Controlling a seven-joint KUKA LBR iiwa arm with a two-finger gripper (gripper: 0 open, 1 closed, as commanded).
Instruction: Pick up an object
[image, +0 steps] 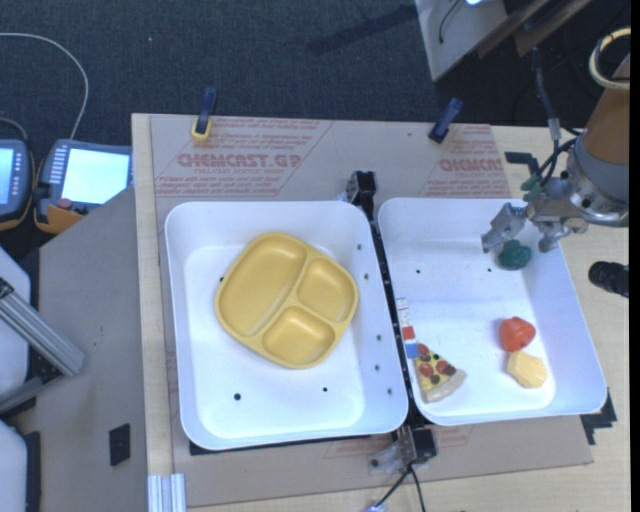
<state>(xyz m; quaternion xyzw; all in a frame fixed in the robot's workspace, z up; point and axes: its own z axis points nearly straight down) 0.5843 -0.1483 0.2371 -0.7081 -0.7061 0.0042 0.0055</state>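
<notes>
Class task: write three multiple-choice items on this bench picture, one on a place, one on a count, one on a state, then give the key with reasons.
1. Where does the yellow divided plate lie?
A. In the left bin
B. In the right bin
C. On the bare bench

2. How many small things lie in the right bin?
A. Two
B. Four
C. Six

3. How does the gripper stand to the green thing?
A. It has raised it high over the left bin
B. It hangs right above it, at the far side of the right bin
C. It rests on the plate

Key: 1 A, the plate fills the middle of the left bin. 2 B, the green thing, the red thing, the yellow thing and the pizza slice lie there. 3 B, the green thing sits on the bin floor just under the gripper.
</notes>
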